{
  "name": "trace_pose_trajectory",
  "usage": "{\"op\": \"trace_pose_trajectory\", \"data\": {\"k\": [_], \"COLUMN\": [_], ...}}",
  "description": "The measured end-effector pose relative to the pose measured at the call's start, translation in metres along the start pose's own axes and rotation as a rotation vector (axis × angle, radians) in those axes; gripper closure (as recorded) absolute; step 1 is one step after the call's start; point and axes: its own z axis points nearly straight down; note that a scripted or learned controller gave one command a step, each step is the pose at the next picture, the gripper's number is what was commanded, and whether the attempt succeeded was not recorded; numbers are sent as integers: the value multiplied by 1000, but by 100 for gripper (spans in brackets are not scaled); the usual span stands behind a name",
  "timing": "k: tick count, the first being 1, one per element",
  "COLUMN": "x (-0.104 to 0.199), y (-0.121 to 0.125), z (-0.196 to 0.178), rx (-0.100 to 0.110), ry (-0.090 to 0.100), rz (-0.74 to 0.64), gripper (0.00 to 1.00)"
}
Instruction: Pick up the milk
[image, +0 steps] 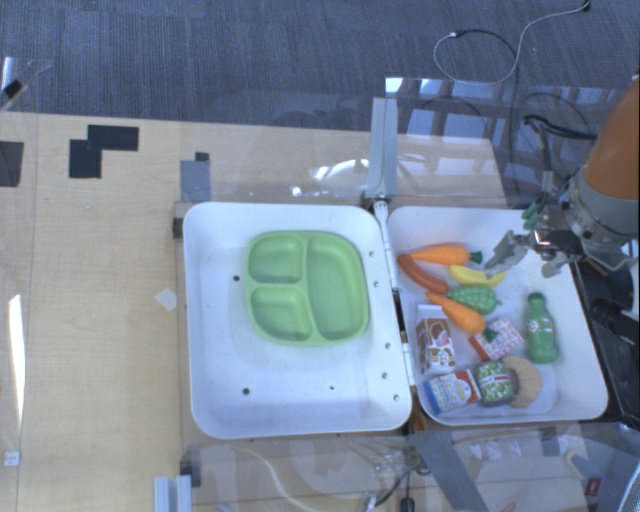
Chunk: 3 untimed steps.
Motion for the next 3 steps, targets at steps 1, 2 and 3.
{"op": "trace_pose_trajectory", "data": {"k": [1, 2, 3], "x": [32, 37, 32], "y": [-20, -26, -37], "z": [142, 155, 156], "rx": [-21, -57, -62], "ry": [1, 16, 29], "rz": [106, 267, 426], "gripper": [0, 0, 0]}}
